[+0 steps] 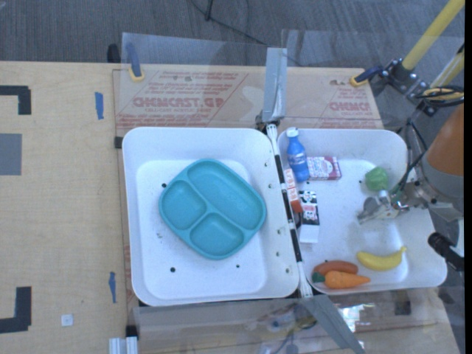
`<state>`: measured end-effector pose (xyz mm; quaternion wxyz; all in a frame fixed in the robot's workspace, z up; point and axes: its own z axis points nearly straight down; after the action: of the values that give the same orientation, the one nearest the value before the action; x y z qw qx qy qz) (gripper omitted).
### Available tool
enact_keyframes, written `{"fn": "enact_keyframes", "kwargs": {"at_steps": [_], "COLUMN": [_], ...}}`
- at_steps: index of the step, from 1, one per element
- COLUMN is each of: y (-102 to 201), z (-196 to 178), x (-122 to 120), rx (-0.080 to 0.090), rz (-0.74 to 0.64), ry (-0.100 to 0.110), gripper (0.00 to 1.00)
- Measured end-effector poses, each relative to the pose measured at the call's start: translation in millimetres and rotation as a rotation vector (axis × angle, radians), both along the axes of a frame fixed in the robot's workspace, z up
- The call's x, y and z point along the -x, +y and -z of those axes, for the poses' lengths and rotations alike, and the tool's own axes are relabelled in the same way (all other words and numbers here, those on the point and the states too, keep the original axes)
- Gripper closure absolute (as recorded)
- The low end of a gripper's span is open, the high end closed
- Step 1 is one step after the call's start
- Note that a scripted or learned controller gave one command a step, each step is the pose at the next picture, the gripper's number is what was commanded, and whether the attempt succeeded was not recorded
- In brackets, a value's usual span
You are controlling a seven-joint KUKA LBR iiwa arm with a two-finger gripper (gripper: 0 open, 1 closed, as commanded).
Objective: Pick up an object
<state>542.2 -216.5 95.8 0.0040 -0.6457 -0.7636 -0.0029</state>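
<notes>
At the near edge of the right bin (346, 144), closest to the camera, lies a carrot (345, 279), orange with a green end toward the divider, and touching its far side is a red sausage-like piece (335, 267). I take the banana (381, 259) as the landmark: it lies just beside the carrot, toward the arm's side and slightly farther from the camera, curving along the bin floor. Directly beyond the banana, on the far side of it, the gripper (372, 212) hangs low over the white floor with its metal fingers pointing toward the divider; they stand slightly apart, and nothing is seen between them. Farther beyond the banana, past the gripper, sits a green rounded object (377, 178), close to the wrist but apart from the fingertips. Away from the banana toward the divider, at the far end of the bin, lie a blue bottle (297, 158) with a white cap and, just beside it, a small red-and-white carton (323, 168). Along the divider, level with the gripper, rests a black-and-white box (308, 213). Well across from the banana, in the left bin (147, 271), a teal divided plate (212, 209) lies flat.
</notes>
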Motion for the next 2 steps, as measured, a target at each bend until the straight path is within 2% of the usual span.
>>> {"fn": "enact_keyframes", "kwargs": {"at_steps": [1, 2], "y": [5, 5], "z": [8, -3], "x": [-63, -65], "rx": [0.005, 0.008], "rz": [0.009, 0.007], "ry": [-0.009, -0.013], "gripper": [0.00, 1.00]}}
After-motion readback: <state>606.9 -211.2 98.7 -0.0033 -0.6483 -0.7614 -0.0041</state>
